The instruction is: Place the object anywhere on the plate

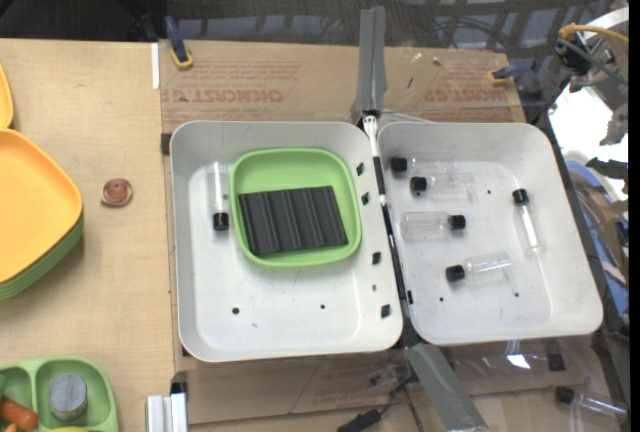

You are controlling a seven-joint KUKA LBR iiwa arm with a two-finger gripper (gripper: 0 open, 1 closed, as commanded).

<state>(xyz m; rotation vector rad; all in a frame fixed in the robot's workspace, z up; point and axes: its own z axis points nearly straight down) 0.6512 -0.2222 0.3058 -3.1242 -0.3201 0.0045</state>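
Behind both bins, cardboard printed CHEMCAST GP, green plate bearing ridged black object

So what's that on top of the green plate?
A dark ribbed mat lies flat on the green plate, covering most of its middle. The plate's surface beneath the mat is hidden. A clear vial with a black cap lies beside the plate, in the left bin.

Green plate in left bin; clear vial alongside.
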